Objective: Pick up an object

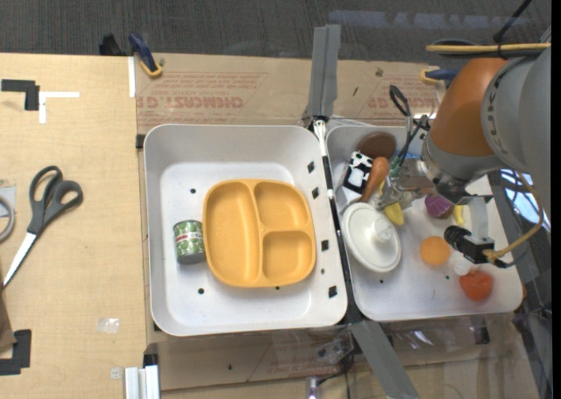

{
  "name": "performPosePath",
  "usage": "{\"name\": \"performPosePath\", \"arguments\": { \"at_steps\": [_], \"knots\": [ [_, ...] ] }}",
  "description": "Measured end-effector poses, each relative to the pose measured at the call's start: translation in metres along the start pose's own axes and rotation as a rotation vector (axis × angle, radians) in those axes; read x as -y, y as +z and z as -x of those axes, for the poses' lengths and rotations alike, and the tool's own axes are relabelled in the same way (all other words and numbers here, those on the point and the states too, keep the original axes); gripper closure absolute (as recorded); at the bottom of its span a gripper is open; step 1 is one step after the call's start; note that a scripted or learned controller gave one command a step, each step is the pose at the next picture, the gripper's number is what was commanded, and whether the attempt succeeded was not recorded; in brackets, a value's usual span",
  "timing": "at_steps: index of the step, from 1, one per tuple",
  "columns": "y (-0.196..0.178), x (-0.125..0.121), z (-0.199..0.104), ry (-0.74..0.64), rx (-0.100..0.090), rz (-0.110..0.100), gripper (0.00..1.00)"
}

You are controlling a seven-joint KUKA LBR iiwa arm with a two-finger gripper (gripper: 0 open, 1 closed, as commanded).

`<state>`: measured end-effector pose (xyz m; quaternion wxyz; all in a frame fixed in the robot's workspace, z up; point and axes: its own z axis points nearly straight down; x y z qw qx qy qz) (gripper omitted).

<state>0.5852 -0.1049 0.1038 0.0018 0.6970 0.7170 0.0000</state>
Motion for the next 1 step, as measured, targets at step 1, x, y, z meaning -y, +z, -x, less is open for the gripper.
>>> {"name": "performPosePath", "arguments": {
  "at_steps": [1],
  "knots": [
    [-0.0876, -0.0179, -0.0656, 0.062, -0.001, -0.004, 1.0]
  ]
}}
